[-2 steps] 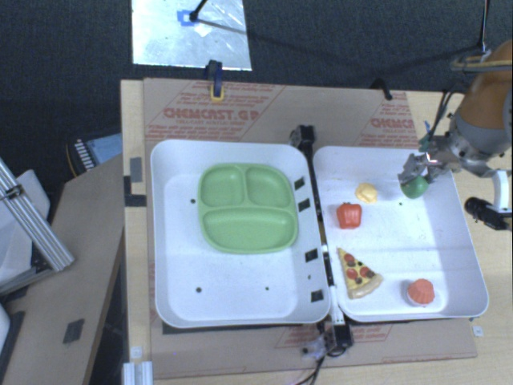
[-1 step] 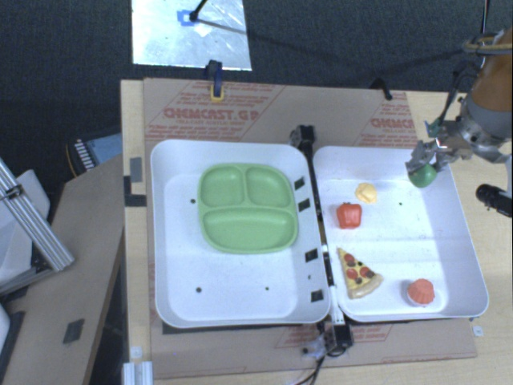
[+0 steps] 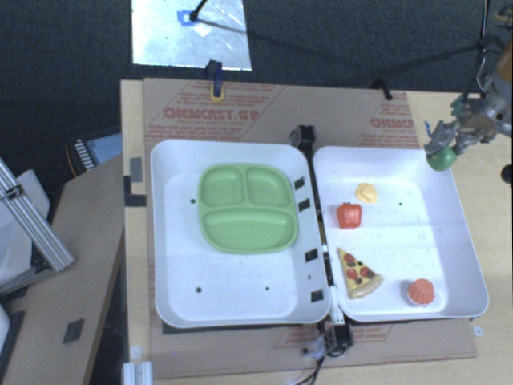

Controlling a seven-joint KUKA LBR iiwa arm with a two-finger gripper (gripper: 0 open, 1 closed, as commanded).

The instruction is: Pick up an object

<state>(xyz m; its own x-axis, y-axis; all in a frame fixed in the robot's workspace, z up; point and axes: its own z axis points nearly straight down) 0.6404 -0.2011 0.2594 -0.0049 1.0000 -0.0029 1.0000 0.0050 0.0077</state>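
My gripper [image 3: 440, 149] hangs over the far right corner of the right bin [image 3: 457, 215], raised above its rim. A small round green object [image 3: 440, 161] sits between the fingers, so the gripper is shut on it. On the floor of the right bin lie a small yellow piece [image 3: 366, 192], a red pepper [image 3: 349, 215], a pizza slice [image 3: 358, 273] and a red round toy [image 3: 421, 293].
The left bin [image 3: 172, 239] holds a green divided plate [image 3: 247, 208]. A black hinge strip [image 3: 319, 239] runs between the two bins. A cardboard sheet [image 3: 216, 111] lies under both, and a silver tile [image 3: 191, 22] lies on the floor behind.
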